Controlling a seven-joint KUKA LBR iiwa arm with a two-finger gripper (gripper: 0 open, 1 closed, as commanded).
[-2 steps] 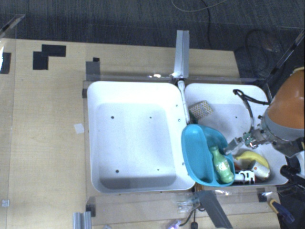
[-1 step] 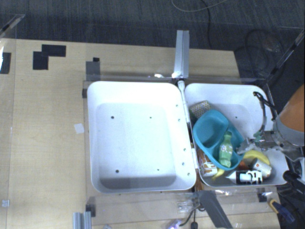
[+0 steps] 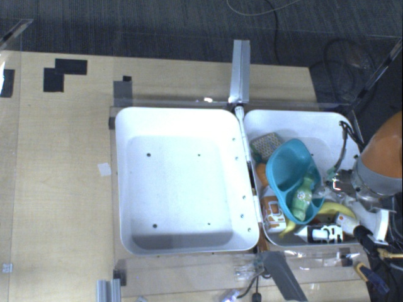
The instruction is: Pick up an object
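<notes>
Camera view. Two shallow white bins sat side by side on the tabletop (image 3: 63, 187), w/ a metal divider post (image 3: 240, 68) rising at their shared far edge. The left bin (image 3: 182, 121) had bare floor; the right bin (image 3: 327, 121) carried all the clutter, piled toward its near-left corner.

Contents, right bin:
- Teal cup (image 3: 291, 176), tipped on its side, mouth toward the near edge, resting on the pile rather than on the bin floor; likely it leaned there because the items beneath propped it.
- Greenish item (image 3: 303, 197) sat inside the cup mouth; type unclear.
- Banana (image 3: 334, 209), lying along the near edge, touching the cup's lower rim.
- Black-and-white bottle (image 3: 324, 234), flat against the near wall. Its label had lettering, too small to read.
- Orange-brown packet (image 3: 272, 211) by the left wall, partly under the cup; print illegible.
- Grey mesh pad (image 3: 267, 145), beyond the cup, near the left wall.

The arm (image 3: 384, 159) came in over the bin's right edge, orange band up. The claw was hidden under the wrist, so its opening couldn't be told, nor any hold on an object. Judgement: pick not yet made; the candidate objects all lay in the right bin.

No brand was readable anywhere.
</notes>
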